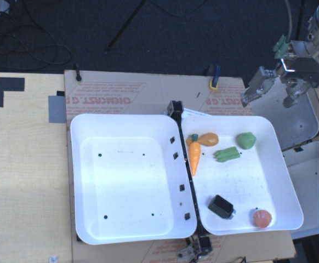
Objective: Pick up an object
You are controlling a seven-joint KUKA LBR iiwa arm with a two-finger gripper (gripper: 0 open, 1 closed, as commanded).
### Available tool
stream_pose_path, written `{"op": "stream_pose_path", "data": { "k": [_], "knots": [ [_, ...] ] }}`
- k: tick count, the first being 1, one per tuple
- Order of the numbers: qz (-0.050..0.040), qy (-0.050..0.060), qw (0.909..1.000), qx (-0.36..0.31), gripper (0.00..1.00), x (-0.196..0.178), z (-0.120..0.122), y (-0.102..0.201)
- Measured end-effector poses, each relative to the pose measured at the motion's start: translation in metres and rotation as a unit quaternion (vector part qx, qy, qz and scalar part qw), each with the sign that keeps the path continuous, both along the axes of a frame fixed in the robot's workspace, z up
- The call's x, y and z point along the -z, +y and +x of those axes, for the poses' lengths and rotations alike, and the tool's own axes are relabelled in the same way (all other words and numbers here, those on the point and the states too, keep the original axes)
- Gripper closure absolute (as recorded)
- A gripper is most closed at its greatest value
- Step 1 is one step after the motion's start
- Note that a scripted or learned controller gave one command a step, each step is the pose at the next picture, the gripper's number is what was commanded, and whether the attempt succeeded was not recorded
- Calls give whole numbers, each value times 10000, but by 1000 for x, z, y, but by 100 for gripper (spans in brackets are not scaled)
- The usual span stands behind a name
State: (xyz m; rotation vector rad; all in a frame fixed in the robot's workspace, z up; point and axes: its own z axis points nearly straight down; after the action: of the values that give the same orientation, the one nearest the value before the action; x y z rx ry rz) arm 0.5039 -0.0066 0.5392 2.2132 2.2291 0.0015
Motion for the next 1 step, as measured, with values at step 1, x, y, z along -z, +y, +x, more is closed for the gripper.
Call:
{"op": "stream_pose_path", "data": {
  "k": [1],
  "knots": [
    [-9, 36, 10000, 5, 100, -7, 0, -2]
  ]
}}
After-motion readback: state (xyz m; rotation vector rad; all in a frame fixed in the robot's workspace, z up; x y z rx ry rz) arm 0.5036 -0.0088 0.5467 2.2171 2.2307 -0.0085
